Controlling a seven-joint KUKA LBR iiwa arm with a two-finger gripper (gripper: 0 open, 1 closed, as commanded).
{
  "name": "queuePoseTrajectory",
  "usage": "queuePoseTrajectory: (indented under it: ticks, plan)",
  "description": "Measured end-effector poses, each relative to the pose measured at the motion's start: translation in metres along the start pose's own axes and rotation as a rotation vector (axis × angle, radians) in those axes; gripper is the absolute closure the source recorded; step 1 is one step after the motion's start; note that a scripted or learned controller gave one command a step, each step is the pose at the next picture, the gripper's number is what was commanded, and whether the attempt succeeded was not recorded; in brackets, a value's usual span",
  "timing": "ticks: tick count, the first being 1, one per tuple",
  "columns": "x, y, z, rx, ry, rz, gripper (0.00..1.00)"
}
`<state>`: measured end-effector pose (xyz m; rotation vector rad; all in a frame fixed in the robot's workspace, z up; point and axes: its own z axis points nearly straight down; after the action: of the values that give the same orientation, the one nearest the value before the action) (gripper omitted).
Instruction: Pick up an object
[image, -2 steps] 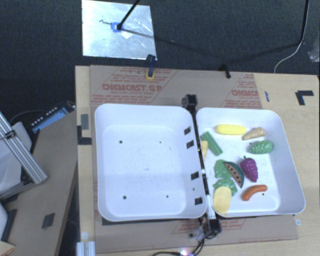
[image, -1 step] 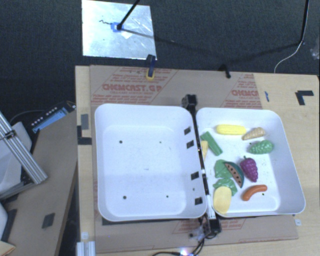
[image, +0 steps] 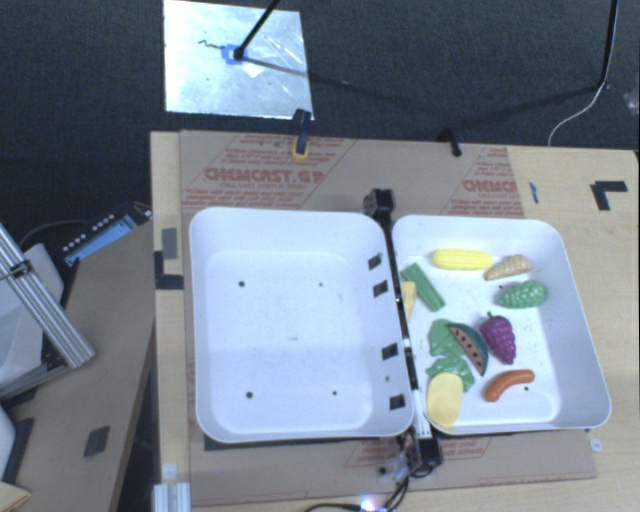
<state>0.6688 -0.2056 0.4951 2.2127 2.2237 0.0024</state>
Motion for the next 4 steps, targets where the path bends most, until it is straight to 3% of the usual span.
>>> queuePoseTrajectory:
  ticks: [4]
  plan:
    - [0.0,0.0,-0.029,0.001,0.0,-0.001,1.0]
